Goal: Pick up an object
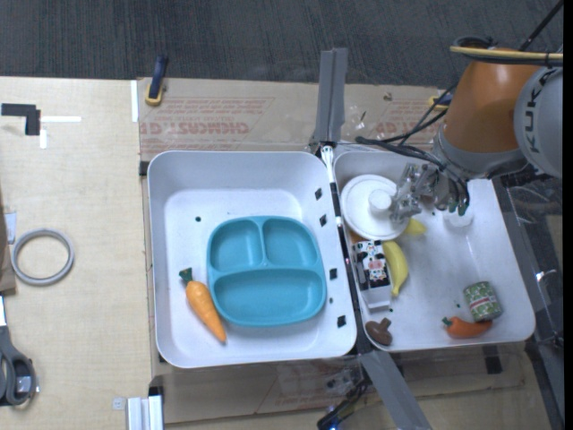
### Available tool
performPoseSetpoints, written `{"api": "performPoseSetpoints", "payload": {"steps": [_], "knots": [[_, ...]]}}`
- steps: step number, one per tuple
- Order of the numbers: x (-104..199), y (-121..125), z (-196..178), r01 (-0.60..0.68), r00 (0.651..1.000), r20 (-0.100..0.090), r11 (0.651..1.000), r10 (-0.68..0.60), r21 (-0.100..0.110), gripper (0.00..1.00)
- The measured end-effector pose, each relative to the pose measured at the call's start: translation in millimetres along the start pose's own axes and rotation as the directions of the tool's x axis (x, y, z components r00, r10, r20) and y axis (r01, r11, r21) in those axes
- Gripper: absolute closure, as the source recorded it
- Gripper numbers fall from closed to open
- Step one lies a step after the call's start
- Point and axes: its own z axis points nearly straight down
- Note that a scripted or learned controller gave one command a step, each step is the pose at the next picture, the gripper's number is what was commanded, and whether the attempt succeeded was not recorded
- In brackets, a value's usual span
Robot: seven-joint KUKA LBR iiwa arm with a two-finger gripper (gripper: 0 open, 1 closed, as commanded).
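My gripper [405, 206] hangs low in the right bin [448, 321], at the right edge of a white round plate [365, 206] and just above a yellow banana [397, 262]. A small black-and-white box [372, 267] lies left of the banana. A green can [482, 300] and an orange toy piece [464, 327] sit at the bin's front right. A brown piece [380, 332] lies at the front left corner. In the left bin [170, 240] a teal divided plate [266, 270] rests beside an orange carrot [204, 307].
A grey divider post [331, 97] rises between the bins at the back. On the bench to the left lie a tape ring [39, 256] and scissors [16, 374]. A blue-handled tool [158, 81] lies behind the left bin.
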Motion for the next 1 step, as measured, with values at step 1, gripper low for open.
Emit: {"api": "performPoseSetpoints", "payload": {"steps": [1], "knots": [[-32.2,-78.8,-114.5,0.054,0.998,-0.027,0.999,-0.054,0.000,1.00]]}}
